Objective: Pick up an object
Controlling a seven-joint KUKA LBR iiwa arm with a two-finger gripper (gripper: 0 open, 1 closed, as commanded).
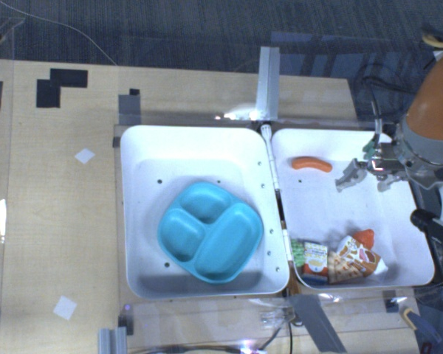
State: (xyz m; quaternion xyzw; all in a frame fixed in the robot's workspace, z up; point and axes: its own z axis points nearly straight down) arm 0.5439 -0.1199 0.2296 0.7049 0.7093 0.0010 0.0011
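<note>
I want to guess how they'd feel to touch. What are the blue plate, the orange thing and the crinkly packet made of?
The blue plate looks like smooth hard plastic: one even colour, moulded compartments, soft sheen. The orange thing is probably plastic or rubber, maybe a toy; it is small, rounded and evenly coloured. The packet looks like thin printed foil or plastic film, going by its creases and bright print.

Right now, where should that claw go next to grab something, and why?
Probably slide toward the orange sausage-shaped object and lower over it. The gripper hangs open with nothing between its fingers, that piece lies alone, while the snack packets crowd the right bin's near wall.
</note>
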